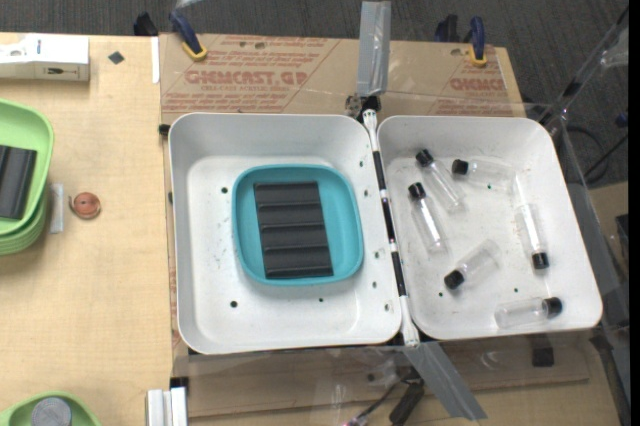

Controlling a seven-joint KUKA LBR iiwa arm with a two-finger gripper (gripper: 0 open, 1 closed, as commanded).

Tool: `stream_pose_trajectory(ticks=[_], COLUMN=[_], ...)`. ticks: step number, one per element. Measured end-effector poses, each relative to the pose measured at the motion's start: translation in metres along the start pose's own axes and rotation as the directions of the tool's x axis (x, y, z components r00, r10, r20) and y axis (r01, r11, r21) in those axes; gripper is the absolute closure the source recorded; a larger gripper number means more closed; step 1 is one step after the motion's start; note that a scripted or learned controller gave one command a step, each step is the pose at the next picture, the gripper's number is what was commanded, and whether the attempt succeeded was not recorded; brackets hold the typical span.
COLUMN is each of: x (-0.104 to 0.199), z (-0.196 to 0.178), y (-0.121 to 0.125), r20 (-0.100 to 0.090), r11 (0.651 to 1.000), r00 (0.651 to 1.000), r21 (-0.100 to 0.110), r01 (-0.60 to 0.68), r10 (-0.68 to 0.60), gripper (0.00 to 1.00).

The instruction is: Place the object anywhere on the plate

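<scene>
Two shallow white plastic bins sit side by side at the frame's centre on a pale wooden surface [90,314]. The left bin [200,304] holds a rounded-square teal plate [297,225] carrying a black ribbed slab [291,229]. The right bin [560,174] holds six clear cylindrical vials with black caps, scattered apart; one [425,212] lies near its left wall. The end effector's state cannot be told.
</scene>
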State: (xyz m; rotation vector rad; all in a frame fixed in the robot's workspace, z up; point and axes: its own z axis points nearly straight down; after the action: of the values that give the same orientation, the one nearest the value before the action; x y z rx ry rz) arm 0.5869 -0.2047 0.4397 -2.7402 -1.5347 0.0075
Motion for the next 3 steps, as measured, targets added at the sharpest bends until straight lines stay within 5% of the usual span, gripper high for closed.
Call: stream_pose_trajectory(ticks=[3], x=[0.0], z=[0.0], y=[0.0], r20=[0.0], r11=[1.0], r00=[1.0], r21=[0.0], r01=[0.0], r10=[0.0], gripper=[0.0])
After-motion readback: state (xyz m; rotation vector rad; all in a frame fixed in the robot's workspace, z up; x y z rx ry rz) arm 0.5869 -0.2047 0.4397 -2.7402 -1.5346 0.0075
